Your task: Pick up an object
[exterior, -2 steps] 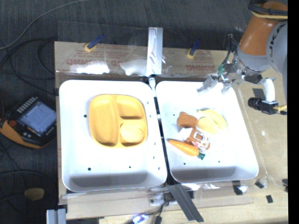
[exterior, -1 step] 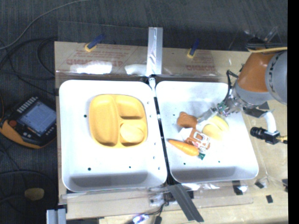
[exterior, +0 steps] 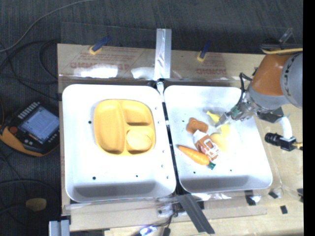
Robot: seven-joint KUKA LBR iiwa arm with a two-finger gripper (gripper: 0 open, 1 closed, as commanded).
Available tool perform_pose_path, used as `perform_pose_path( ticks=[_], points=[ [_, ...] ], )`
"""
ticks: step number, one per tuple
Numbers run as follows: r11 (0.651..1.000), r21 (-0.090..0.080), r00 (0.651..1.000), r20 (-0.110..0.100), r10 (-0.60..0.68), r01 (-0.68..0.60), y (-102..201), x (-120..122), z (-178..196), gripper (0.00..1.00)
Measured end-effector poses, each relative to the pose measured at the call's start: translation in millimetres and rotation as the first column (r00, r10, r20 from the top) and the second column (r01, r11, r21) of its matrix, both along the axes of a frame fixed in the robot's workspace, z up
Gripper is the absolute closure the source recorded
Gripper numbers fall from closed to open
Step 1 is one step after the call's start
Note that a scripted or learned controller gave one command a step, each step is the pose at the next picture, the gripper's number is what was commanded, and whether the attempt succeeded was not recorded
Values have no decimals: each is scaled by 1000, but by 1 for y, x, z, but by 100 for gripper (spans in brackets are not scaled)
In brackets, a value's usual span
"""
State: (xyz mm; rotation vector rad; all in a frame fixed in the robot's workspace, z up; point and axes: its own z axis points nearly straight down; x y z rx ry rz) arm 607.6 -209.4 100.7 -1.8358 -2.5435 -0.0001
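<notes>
Carrot point(exterior: 193, 155): lies in the right bin point(exterior: 246, 173), below the brown piece point(exterior: 197, 125).
End effector point(exterior: 227, 116): mine, hovering right of that piece; grip state I cannot tell.

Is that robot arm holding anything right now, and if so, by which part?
It cannot be told. The gripper sits low in the right bin, right beside a small yellow piece, but the view is too small to show a hold.
</notes>
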Motion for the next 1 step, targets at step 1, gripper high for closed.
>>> perform_pose_path(
  ticks=[1],
  points=[
    [994,-3,994,0,-107,107,77,18,74,100]
  ],
)
